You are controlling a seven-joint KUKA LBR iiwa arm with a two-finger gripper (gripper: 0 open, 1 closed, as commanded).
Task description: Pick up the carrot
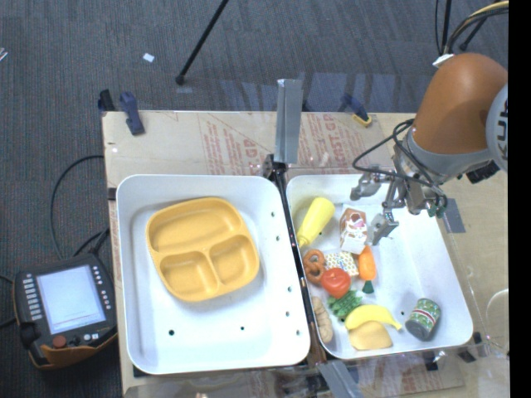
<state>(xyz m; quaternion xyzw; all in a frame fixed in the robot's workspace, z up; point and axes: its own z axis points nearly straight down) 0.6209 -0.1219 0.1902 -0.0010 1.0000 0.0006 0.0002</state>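
Carrot (367, 264) below open, empty fingers (380, 225)

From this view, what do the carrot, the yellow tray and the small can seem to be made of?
The carrot looks like toy plastic: even orange, smooth, with a small green tip. The yellow tray also looks like moulded plastic, matte, with rounded compartments of one flat colour. The can has a green label and a grey top that suggests metal, but it could be a plastic toy; it is too small to tell.
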